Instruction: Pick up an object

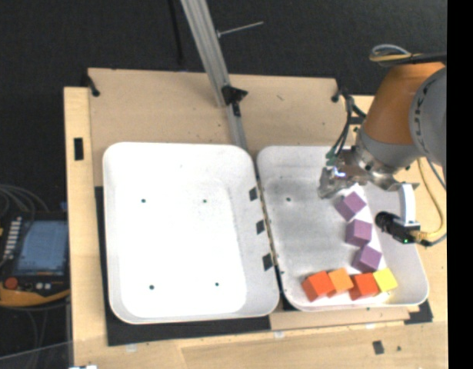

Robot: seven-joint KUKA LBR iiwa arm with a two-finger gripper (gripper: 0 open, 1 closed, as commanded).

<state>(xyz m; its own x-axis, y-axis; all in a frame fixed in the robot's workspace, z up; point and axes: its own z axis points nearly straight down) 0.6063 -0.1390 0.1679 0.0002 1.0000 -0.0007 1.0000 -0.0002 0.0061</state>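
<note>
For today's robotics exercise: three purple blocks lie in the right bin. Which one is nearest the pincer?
The uppermost purple block, just below the pincer. The middle purple block and lowest purple block trail away toward the orange and yellow blocks.

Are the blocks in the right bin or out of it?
In: purple blocks and orange ones lie inside the right bin.

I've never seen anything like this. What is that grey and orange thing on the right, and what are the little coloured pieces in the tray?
One camera looks down at a slant on a bench. The grey and orange thing is a robot arm reaching in from the right. Its gripper hangs over the right white bin, just above a purple block. Two more purple blocks follow below it, and a row of orange blocks, a red one and a yellow one lies along the near edge. The left white bin sits beside it. Nothing visibly sits between the fingers.
</note>
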